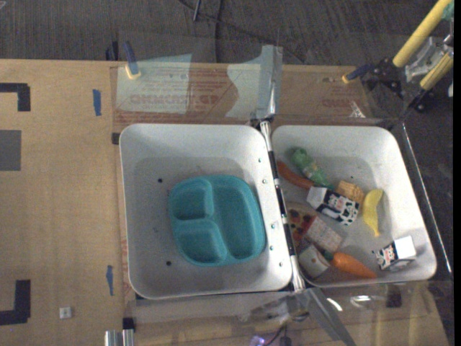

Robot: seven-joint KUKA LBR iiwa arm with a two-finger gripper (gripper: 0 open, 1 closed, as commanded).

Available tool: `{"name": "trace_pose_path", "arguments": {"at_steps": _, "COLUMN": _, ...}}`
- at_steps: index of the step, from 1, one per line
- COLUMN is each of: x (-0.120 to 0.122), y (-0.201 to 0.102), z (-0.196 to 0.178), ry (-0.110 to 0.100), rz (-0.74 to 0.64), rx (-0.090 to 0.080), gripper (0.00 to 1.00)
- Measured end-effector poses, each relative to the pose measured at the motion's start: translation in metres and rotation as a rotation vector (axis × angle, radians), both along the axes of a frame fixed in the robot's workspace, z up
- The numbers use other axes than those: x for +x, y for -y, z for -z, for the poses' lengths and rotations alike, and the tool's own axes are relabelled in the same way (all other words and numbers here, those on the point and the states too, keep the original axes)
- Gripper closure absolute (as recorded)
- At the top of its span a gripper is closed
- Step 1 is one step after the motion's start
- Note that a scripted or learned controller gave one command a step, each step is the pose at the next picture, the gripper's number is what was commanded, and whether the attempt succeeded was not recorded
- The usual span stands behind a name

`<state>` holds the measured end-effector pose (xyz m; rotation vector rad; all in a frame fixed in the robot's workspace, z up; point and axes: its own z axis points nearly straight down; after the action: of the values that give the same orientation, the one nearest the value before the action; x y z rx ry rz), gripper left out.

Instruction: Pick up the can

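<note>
1. The can [314, 259] is in the right bin [403, 153], in that bin's near left corner, close against the wall shared with the left bin [144, 157]; its pale round end faces up
2. An orange carrot [353, 265] lies just to the right of the can, and a pinkish packet [322, 233] lies just behind it
3. Further back in the same bin are a black-and-white carton [336, 205], a yellow banana [372, 211], a green bottle [308, 166] and a second carrot [294, 174] along the left wall
4. Another small carton [395, 254] sits near the bin's near right corner
5. The left bin holds a teal divided plate [216, 220], lying flat
6. How far the claw is open, and whether it has hold of anything, cannot be told
</note>
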<state>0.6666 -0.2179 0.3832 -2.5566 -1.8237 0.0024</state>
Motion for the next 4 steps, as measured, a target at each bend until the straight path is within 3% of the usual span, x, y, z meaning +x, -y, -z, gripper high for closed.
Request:
{"name": "trace_pose_path", "arguments": {"at_steps": 1, "x": 0.001, "y": -0.001, "z": -0.012, "ry": 0.004, "rz": -0.002, "rx": -0.003, "gripper": 1.0}}
{"name": "trace_pose_path", "arguments": {"at_steps": 2, "x": 0.0, "y": -0.031, "z": 0.182, "ry": 0.002, "rz": -0.144, "rx": 0.0, "gripper": 1.0}}
{"name": "trace_pose_path", "arguments": {"at_steps": 3, "x": 0.001, "y": -0.024, "z": 0.032, "ry": 0.006, "rz": -0.285, "rx": -0.003, "gripper": 1.0}}
{"name": "trace_pose_path", "arguments": {"at_steps": 4, "x": 0.0, "y": -0.007, "z": 0.016, "ry": 0.008, "rz": -0.449, "rx": -0.005, "gripper": 1.0}}
